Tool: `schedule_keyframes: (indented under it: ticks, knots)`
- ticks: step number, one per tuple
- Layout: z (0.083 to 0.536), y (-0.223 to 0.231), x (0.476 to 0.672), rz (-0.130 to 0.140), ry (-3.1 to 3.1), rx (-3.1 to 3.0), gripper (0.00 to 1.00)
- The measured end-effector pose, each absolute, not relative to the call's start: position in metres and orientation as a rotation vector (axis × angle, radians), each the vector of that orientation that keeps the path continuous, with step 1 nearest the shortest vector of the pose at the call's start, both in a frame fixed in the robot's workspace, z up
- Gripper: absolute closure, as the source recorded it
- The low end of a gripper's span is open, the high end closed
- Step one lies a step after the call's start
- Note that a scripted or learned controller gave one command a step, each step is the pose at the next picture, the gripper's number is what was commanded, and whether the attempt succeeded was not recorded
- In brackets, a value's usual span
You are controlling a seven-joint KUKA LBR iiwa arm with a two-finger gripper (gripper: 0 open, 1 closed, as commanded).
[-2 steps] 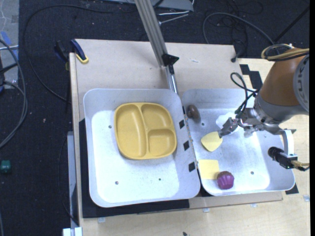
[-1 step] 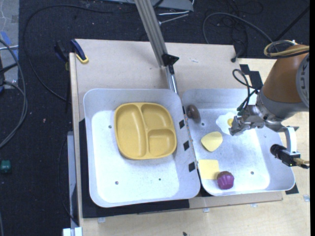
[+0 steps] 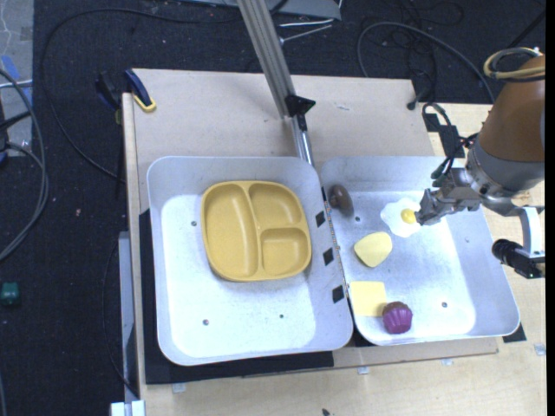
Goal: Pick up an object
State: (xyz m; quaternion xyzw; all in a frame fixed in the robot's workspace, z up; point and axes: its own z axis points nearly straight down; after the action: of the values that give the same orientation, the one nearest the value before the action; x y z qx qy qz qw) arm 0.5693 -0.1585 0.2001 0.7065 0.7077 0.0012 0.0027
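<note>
The right bin (image 3: 473, 276) holds a toy fried egg (image 3: 401, 217), a pale yellow wedge (image 3: 373, 250), a yellow square slab (image 3: 367, 299), a purple ridged piece (image 3: 397, 317) and a small brown piece (image 3: 340, 199) near its left rim. My gripper (image 3: 427, 212) hangs over the right bin, its tip just at the right edge of the fried egg. The wrist body blocks the fingertips from above. The arm with its orange band (image 3: 519, 111) reaches in from the right.
The left bin (image 3: 173, 310) carries a yellow divided tray (image 3: 257, 230). A slanted metal pole (image 3: 273, 55) rises from between the bins at the back. Black clips (image 3: 329, 254) line the seam between the bins. Cables lie on the dark floor around the bench.
</note>
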Motion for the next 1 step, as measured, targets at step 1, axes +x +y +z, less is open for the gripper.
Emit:
schedule_keyframes:
  ticks: [1]
  knots:
    - [0.2526,-0.1586,0.5705,0.004,2.220,2.215,1.00]
